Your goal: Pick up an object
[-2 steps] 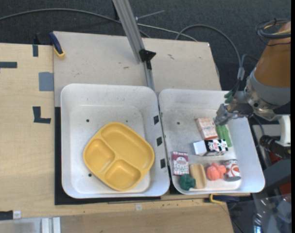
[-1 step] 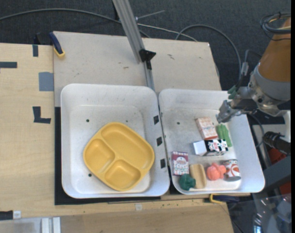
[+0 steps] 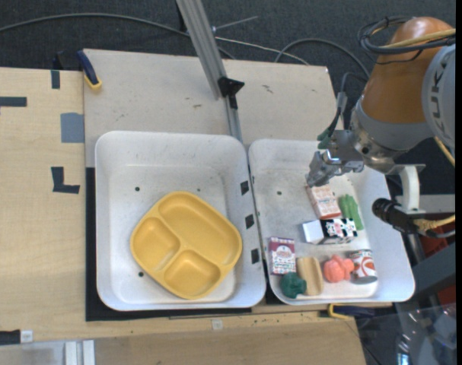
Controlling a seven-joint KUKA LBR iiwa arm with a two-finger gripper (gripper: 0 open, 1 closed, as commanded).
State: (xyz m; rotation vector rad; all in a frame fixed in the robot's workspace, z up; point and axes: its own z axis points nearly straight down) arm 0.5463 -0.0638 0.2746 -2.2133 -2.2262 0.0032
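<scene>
Left bin [image 3: 113,204]: yellow divided tray [image 3: 186,243]; right bin [image 3: 280,169]: small packets and toy foods; pincer [image 3: 320,170] above orange-white packet [image 3: 323,201], finger state: cannot tell.

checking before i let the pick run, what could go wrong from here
The gripper hangs over the right bin, above a tight cluster: pink carton, green piece, black-and-white box. Closing there may catch two things or knock a neighbour aside. The carton lies flat, so the grasp could slip off it.

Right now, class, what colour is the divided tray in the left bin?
Yellow: the divided tray shows best in the camera view.
</scene>
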